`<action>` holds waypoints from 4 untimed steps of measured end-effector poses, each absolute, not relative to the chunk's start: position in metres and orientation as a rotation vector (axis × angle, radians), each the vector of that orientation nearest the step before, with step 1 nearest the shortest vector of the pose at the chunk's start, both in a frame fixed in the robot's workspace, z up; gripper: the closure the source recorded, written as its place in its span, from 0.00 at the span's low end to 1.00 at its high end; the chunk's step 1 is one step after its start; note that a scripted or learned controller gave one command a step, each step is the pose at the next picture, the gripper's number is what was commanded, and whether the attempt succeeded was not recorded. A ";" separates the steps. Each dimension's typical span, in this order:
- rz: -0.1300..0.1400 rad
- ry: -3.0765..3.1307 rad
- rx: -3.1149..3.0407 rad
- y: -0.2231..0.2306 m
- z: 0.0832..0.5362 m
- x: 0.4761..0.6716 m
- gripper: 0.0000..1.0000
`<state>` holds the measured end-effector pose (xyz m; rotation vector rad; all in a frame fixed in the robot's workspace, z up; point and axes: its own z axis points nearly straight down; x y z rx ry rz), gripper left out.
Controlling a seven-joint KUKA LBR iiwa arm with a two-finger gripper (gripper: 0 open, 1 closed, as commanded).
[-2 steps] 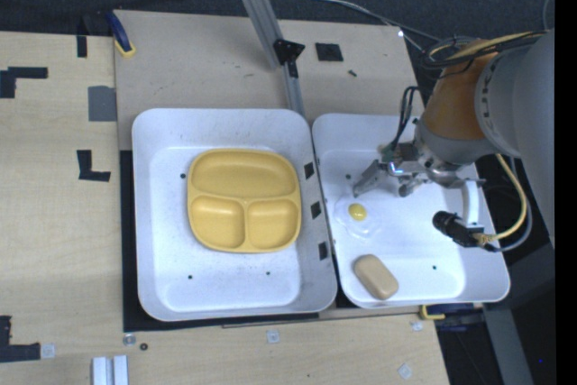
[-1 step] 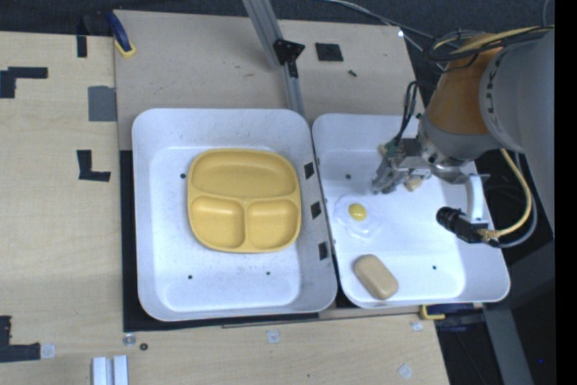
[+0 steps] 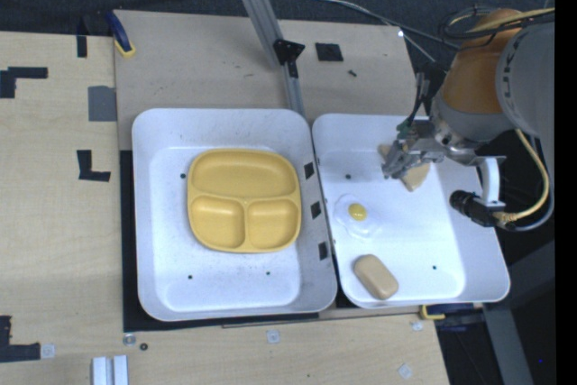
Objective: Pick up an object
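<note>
The arm reaches in over the right bin (image 3: 469, 284), with the hand (image 3: 403, 161) low over that bin's upper part, near its back wall. A small tan object (image 3: 416, 178) sits directly at the fingertips, partly covered by them; whether the fingers are closed on it or merely resting beside it cannot be told from this angle, and no lift off the bin floor is evident. Two further candidates lie loose in the same bin: a small yellow piece on a clear disc (image 3: 358, 214) near the middle, and a tan loaf-shaped item (image 3: 375, 276) toward the front, both well apart from the hand. The left bin (image 3: 153, 284) carries a yellow divided plate (image 3: 243, 199), untouched. Assessment: approach complete, grasp unconfirmed, lift outstanding; the task is not yet accomplished.
</note>
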<state>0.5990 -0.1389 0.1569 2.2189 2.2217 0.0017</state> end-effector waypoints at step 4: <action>-0.001 2.227 2.218 0.012 0.212 0.571 1.00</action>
